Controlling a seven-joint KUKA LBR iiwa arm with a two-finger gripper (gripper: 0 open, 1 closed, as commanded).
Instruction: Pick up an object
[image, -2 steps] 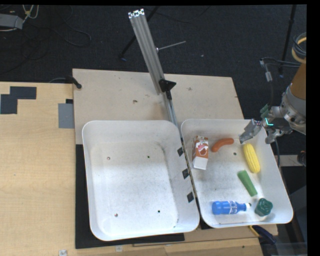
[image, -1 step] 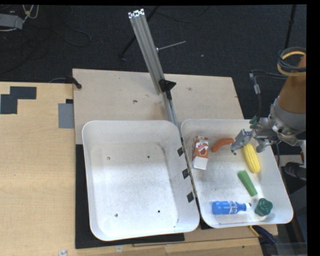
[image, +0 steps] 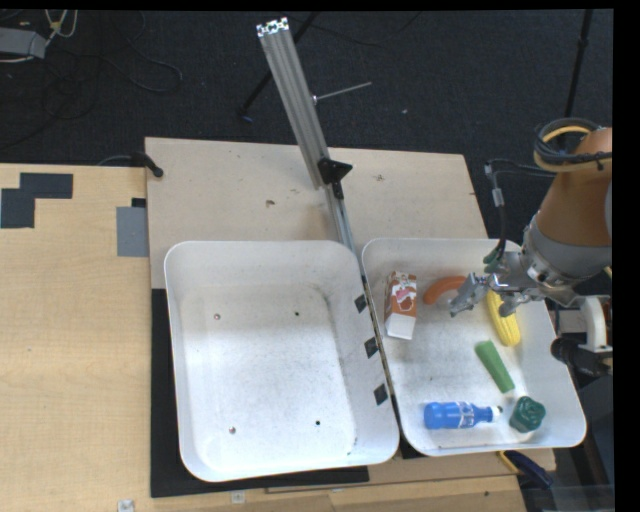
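The gripper (image: 478, 292) hangs over the far part of the right bin (image: 440, 440), its metal fingers (image: 462, 297) pointing left toward the orange piece (image: 440, 289). Whether they are spread or pressed together cannot be told from this angle, and nothing shows between them.

The orange piece lies just left of the fingers, near the bin's far wall. It is a small curved shape, smooth, probably plastic or rubber: light, and likely to roll or slip from a pinch unless it is taken across its narrow middle. Just beside it on the left stands the carton (image: 401, 306), a small red-and-white box with flat card faces; stiff and light, it should take a grip on its two broad sides.

The corn (image: 504, 322) lies right of the gripper, yellow and knobbly, an easy surface to hold. Nearer is the green stick (image: 494, 365), a smooth slim cylinder that may roll. Along the near wall lie the blue bottle (image: 456, 414), round and glossy with a white cap, and a dark green lump (image: 527, 413), irregular in form.

The left bin (image: 190, 300) is shallow white plastic with speckled marks. Both bins rest on the pale wooden worktop (image: 70, 330).
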